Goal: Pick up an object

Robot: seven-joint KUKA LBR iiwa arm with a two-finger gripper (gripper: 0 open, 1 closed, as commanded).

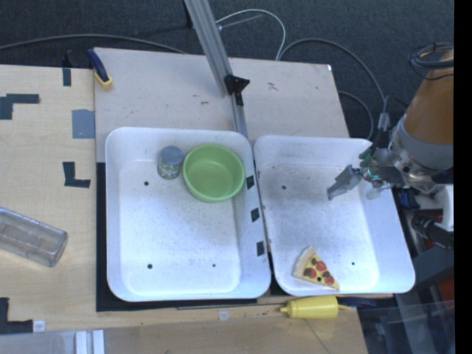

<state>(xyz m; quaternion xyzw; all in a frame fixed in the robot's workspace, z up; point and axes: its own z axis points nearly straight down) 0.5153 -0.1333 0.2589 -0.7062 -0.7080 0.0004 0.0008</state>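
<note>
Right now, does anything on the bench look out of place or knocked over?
Two things lie outside the bins: a clear plastic cup on its side at the bench's left, and a yellow squeeze bottle lying flat along the front edge.

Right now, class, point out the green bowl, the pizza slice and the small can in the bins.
green bowl (214, 172): camera view, on its inner floor.
pizza slice (316, 268): camera view, on its topped middle.
small can (170, 162): camera view, on its side below the lid.

Arm (431, 116) cut off at right edge; yellow bottle (313, 308) partly behind bin rim (346, 292).
</note>
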